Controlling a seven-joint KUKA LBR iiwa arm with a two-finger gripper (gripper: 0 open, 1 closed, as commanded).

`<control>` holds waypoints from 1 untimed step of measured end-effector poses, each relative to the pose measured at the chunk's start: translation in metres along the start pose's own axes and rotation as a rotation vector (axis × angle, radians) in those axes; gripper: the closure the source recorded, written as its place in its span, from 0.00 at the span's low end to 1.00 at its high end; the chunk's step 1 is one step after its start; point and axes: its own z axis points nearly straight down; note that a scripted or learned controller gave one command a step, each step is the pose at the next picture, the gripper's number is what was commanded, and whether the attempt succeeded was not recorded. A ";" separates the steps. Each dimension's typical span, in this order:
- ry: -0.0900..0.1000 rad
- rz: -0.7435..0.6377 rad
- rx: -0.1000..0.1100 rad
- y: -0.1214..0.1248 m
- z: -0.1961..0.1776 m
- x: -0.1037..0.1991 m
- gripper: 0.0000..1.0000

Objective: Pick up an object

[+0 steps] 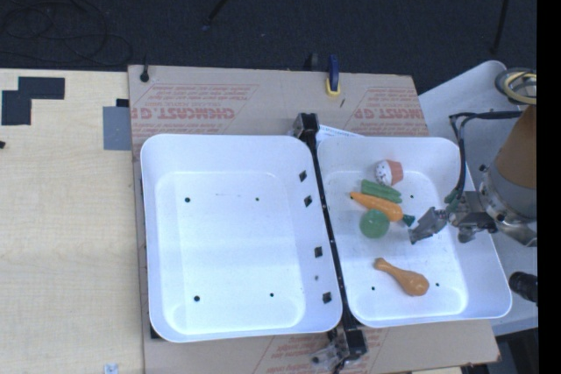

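Lying nearest the front edge of the right bin [443,311]: an orange drumstick-shaped toy [403,277], thick end toward the front right corner, thin end pointing toward the middle of the floor.
Green ball [374,224]: farther in, near the middle of the right bin's floor, just beside the carrot and apart from the drumstick toy.
Gripper [424,228]: low over the right bin, reaching in from its right edge, fingertips just to the right of the green ball; whether it touches the ball cannot be told.
Claw state: the fingers are a dark, blurred shape, so how far apart they stand cannot be told; nothing shows between them.
Carrot [377,204]: orange, lying slantwise just behind the ball.
Green pod [380,190]: flat, lying along the far side of the carrot, touching it.
Small toy [388,172]: white and orange-red, toward the back edge of the right bin, just behind the pod.
Left bin [158,232]: beside the right one, the two rims meeting along a row of black clips [316,223].
Blue clamp [333,76]: at the far edge of the cardboard sheet [219,105] under both bins.
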 end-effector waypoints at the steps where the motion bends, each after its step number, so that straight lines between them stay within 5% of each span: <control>1: -0.006 -0.002 -0.019 0.027 -0.150 -0.005 0.00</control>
